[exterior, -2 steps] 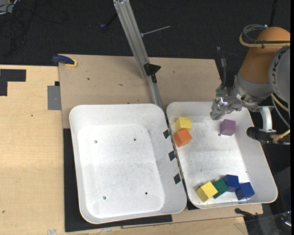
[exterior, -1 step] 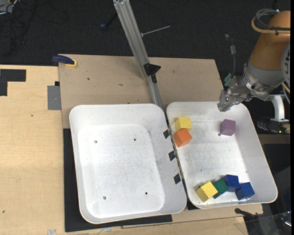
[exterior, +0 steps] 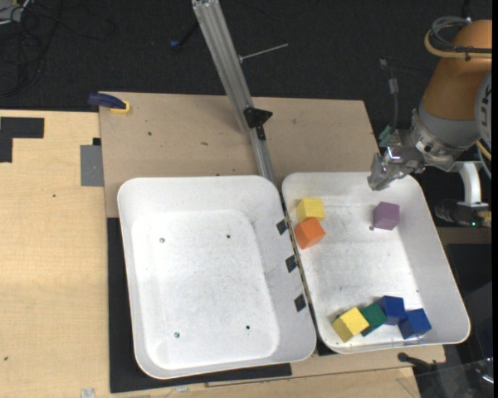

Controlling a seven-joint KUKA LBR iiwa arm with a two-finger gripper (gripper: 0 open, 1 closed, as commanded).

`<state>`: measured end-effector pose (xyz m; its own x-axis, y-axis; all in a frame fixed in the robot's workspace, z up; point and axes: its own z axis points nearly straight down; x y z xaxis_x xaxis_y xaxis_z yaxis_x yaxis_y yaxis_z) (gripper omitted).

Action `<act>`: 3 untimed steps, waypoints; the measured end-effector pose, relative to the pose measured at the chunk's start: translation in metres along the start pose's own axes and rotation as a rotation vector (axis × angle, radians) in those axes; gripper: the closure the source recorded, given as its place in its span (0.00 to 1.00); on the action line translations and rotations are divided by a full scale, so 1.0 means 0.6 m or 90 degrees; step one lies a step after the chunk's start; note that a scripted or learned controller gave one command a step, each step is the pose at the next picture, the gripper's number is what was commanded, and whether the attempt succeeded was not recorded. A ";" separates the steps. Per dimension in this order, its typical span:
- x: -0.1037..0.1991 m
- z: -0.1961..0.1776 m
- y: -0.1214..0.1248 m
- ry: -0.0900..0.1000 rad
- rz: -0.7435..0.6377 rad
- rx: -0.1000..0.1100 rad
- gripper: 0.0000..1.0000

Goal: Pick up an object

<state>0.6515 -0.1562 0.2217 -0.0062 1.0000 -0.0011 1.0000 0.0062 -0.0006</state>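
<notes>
**Camera view: gripper above far edge of right bin, no object seen between its fingers**

At the near edge of the right bin (exterior: 448, 301), a cluster is observed: a yellow cube (exterior: 349, 322), a green cube (exterior: 373, 316) and two blue cubes (exterior: 393, 307) (exterior: 414, 323), set touching or just beside one another. Against the bin's left wall, an orange cube (exterior: 310, 233) is found touching a second yellow cube (exterior: 310, 209) behind it. A purple cube (exterior: 386, 215) is noted towards the far right corner, apart from the others. The gripper (exterior: 384, 172) is positioned above the far edge, near the purple cube; the state of its jaws cannot be told. The left bin (exterior: 149, 197) is recorded alongside.
</notes>
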 end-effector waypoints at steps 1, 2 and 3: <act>0.071 0.006 -0.016 0.002 0.002 0.002 1.00; 0.151 -0.012 -0.022 0.002 0.001 0.002 1.00; 0.239 -0.026 -0.044 0.003 0.001 0.002 1.00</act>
<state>0.6241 -0.0131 0.2373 -0.0041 1.0000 0.0031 1.0000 0.0041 -0.0038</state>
